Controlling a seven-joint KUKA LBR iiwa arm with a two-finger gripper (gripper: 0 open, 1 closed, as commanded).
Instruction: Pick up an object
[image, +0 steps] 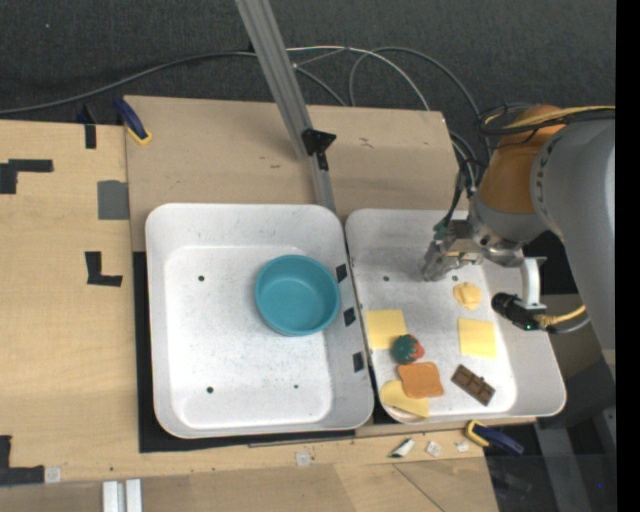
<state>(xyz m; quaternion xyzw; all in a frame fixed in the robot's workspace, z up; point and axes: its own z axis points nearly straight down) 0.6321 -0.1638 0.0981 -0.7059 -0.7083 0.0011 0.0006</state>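
Wooden surface (60, 300) carries two white bins side by side. Left bin (180, 300) holds a blue bowl (296, 294). My hand (438, 262) hangs over the far part of the right bin (390, 240), grasping nothing; its grip state I cannot tell. Food pieces lie nearer: yellow squares (478, 338), a small yellow lump (467, 294), a brown bar (472, 384).

We view the scene from one fixed camera mounted above the surface (60, 300), looking down at a slant. Both white bins (170, 400) lie in frame, and the arm (570, 180) enters from the right.
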